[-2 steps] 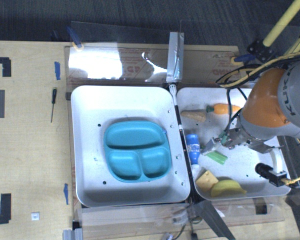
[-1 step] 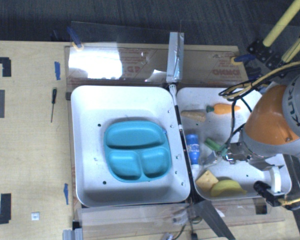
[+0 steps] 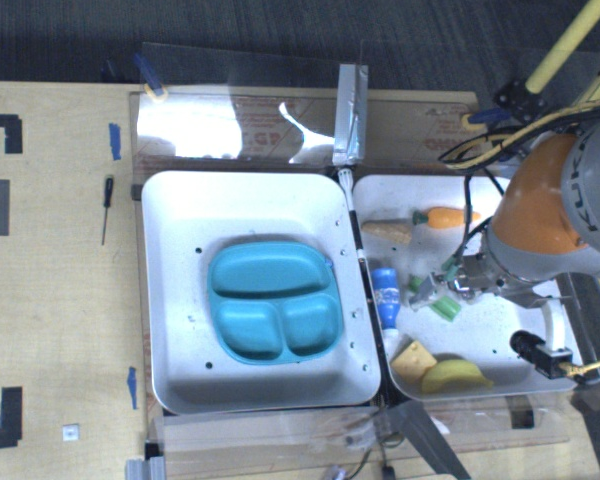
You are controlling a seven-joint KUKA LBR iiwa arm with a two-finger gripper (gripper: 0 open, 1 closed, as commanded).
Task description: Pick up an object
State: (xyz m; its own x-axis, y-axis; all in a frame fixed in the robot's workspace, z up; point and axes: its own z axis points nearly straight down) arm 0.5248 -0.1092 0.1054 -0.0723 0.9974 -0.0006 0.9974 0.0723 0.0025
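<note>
My gripper (image 3: 442, 284) hangs low over the middle of the right bin (image 3: 500, 320), reaching in from the right. A small green block (image 3: 446, 309) lies just below it, and a darker green piece (image 3: 416, 286) sits at its left side, both very close to it. I cannot tell whether either one is touched. A blue bottle (image 3: 385, 296) lies to the left by the bin's wall.
An orange carrot (image 3: 446, 218) and a tan bread-like piece (image 3: 387, 232) lie at the back of the right bin. A yellow banana (image 3: 456, 374) and a tan wedge (image 3: 413, 360) rest at its front. The left bin (image 3: 175, 268) holds a blue divided plate (image 3: 275, 299).
</note>
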